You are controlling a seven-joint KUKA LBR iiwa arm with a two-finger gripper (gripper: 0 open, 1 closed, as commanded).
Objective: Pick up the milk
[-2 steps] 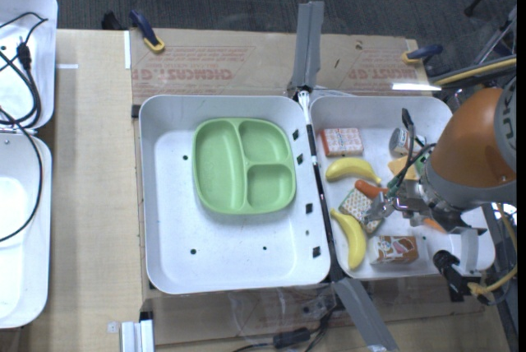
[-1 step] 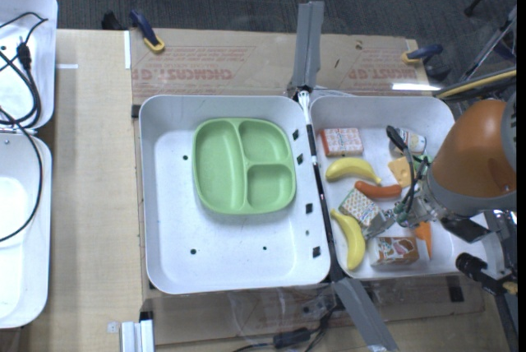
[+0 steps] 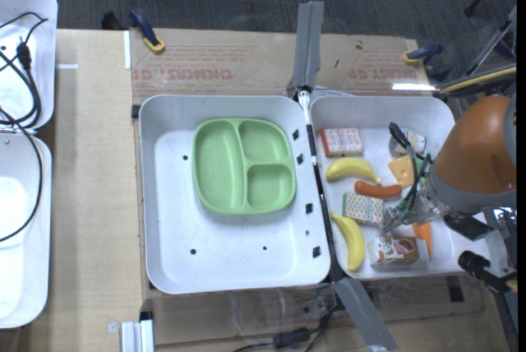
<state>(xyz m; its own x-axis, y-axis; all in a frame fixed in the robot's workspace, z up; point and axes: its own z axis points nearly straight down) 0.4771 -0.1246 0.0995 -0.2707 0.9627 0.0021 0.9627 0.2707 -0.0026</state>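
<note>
Grey arm with orange band [image 3: 483, 153] overhangs two-finger gripper [image 3: 403, 215]; finger opening cannot be told. Small printed brown milk carton [image 3: 395, 250] lies just below it.

Light: bright, even, from overhead. My bins [image 3: 156, 178] glare white (left one most). Shadows soft. Focus mildly soft throughout; bench edges bow slightly.
</note>
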